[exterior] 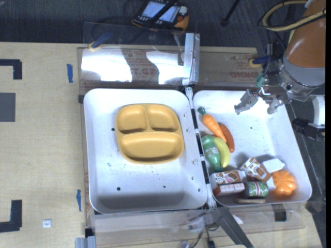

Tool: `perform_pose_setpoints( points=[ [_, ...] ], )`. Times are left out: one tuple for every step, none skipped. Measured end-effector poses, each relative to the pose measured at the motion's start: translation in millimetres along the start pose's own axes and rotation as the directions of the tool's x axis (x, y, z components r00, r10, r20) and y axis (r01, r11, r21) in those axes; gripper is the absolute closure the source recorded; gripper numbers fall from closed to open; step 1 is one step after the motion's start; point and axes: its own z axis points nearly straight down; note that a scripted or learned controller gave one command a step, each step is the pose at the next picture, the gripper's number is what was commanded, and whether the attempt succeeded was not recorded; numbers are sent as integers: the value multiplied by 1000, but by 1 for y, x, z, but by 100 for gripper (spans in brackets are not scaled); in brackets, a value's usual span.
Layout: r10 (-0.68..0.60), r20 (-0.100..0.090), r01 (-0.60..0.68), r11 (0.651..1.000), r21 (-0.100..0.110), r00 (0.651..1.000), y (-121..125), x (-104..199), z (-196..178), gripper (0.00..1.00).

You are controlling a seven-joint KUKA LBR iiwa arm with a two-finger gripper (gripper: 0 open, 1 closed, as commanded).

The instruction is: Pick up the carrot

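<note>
Two white bins sit on a wooden bench (pixel 41 138). Most of the arm is cut off at the right edge; its gripper (pixel 260 103) hangs spread wide, holding nothing, over the right bin (pixel 269 133). Nearby, the carrot (pixel 213 126) lies against a sausage (pixel 228 137), banana (pixel 222 151) and boxes (pixel 230 182).

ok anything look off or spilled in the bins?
Nothing spilled or damaged. The yellow tray sits flat in the left bin. The carrot lies against the right bin's left wall, touching other toy food. The gripper is above that bin, apart from it.
</note>
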Motion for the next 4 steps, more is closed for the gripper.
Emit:
perform_pose_setpoints(
  points=[
    [54, 0, -54, 999, 2, 999, 39, 34, 68, 0],
    [-28, 1, 28, 1000, -4, 1000, 65, 1, 171, 0],
    [9, 0, -9, 1000, -5, 1000, 10, 1, 177, 0],
    [-7, 1, 7, 1000, -5, 1000, -41, -5, 176, 0]
  ],
)
